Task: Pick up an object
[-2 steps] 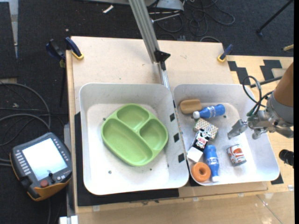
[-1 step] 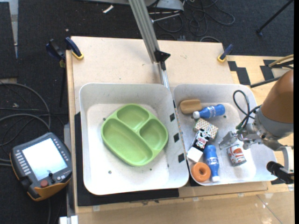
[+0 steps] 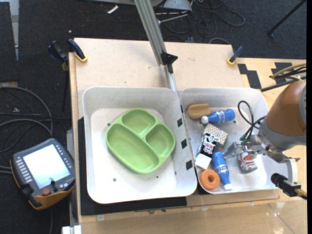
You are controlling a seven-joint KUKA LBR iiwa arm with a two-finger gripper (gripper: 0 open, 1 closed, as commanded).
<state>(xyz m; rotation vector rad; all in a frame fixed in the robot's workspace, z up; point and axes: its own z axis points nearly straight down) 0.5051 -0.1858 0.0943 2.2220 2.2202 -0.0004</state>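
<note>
My gripper (image 3: 245, 151) hangs low over the right side of the right bin (image 3: 222, 92), at the end of the grey arm with its orange band (image 3: 288, 112). Directly below and touching or nearly touching it lies a small red and white can (image 3: 247, 164). Left of it are a blue bottle (image 3: 222, 167), an orange ring (image 3: 210, 179), a black-and-white box (image 3: 208, 145) and a checkered box (image 3: 215, 134). Farther back sit a second blue bottle (image 3: 220, 116) and a brown wooden piece (image 3: 198, 110).
The left bin (image 3: 97, 106) holds a green divided plate (image 3: 140, 140). A black cable loop (image 3: 245, 112) hangs over the right bin's back corner. A slanted metal pole (image 3: 152, 28) rises from between the bins. A pendant (image 3: 43, 172) lies off the bench at left.
</note>
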